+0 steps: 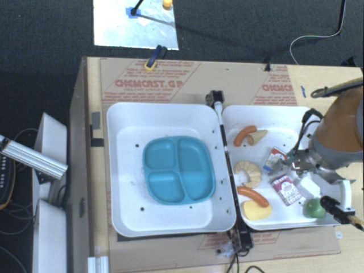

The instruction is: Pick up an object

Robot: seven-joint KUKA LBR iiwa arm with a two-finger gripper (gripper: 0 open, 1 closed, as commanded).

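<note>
This looks like a robot lab, not a home. A flat brown cardboard sheet with red printed words (170, 78) covers the bench, and two shallow white plastic bins (128, 169) sit on it side by side. The floor is dark grey carpet (40, 38) with thin black cables (318, 36) running over it. A shiny silver metal bar (34, 158) sticks out at the left. Small toy foods, like a pretend orange sausage (245, 134), lie in the right bin (284, 115).
</note>
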